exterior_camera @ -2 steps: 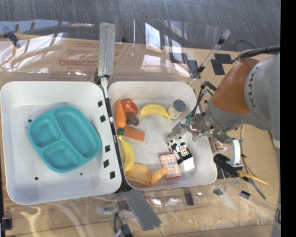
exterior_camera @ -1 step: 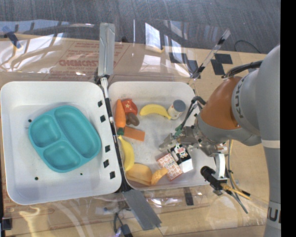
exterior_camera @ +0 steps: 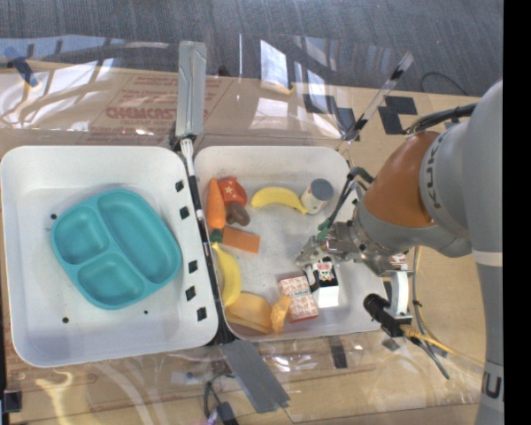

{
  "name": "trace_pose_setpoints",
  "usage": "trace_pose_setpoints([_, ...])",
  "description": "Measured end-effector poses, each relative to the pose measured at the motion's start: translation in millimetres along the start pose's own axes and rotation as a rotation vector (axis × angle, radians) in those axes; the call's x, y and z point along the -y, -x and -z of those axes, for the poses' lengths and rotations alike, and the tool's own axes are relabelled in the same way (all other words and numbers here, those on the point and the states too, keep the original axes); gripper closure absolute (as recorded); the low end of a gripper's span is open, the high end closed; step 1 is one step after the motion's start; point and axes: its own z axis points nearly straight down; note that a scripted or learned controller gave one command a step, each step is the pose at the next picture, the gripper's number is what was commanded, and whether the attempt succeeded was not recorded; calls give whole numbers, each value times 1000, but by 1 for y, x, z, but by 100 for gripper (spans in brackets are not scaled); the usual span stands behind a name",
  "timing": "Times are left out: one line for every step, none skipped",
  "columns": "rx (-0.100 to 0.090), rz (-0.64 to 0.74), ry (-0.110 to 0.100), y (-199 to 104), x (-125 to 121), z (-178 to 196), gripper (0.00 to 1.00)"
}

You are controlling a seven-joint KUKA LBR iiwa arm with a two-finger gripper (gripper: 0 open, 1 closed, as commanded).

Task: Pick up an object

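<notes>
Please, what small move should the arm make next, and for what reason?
Probably a short descent. The gripper sits over the right bin, just above a small black-and-white box, and nothing visibly rests between its fingers, so lowering onto that box seems the nearest pick.

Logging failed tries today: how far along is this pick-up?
Done: the arm has reached into the right bin, its pincer low over the small cartons. In hand: nothing visibly between its fingers. Left: grip and lift something; both bananas, the carrot and the blue divided plate all lie untouched.
</notes>
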Motion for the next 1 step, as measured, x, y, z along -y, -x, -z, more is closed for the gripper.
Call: trace_pose_setpoints([-2,151,1,-69,-48,90,100])
